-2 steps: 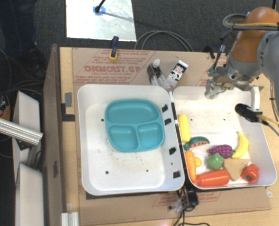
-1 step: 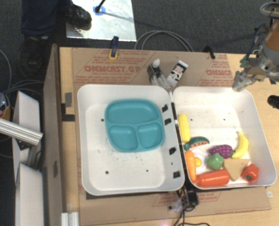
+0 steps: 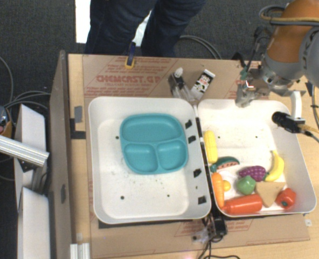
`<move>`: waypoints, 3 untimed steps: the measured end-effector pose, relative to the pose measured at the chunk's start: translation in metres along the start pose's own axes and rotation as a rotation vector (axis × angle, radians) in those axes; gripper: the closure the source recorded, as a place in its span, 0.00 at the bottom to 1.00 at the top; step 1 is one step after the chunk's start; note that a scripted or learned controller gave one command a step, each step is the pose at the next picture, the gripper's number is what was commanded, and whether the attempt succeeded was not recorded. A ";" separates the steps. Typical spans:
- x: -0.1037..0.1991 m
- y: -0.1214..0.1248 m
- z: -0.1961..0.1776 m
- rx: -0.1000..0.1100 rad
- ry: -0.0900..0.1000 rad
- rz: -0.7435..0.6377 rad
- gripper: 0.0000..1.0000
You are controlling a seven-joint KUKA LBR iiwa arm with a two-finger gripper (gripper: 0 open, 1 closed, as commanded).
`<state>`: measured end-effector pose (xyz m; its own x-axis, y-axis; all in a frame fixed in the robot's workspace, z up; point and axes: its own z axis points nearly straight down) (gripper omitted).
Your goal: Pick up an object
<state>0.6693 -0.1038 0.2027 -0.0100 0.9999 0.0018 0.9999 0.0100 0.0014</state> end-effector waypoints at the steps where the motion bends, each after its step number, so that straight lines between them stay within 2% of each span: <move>1: 0.047 0.001 -0.014 -0.002 -0.001 0.001 1.00; 2: 0.044 0.000 -0.014 -0.001 -0.002 0.006 0.00; 3: 0.011 -0.039 0.126 0.009 -0.002 0.012 0.00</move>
<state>0.6300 -0.0933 0.0770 0.0021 1.0000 0.0000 1.0000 -0.0021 -0.0073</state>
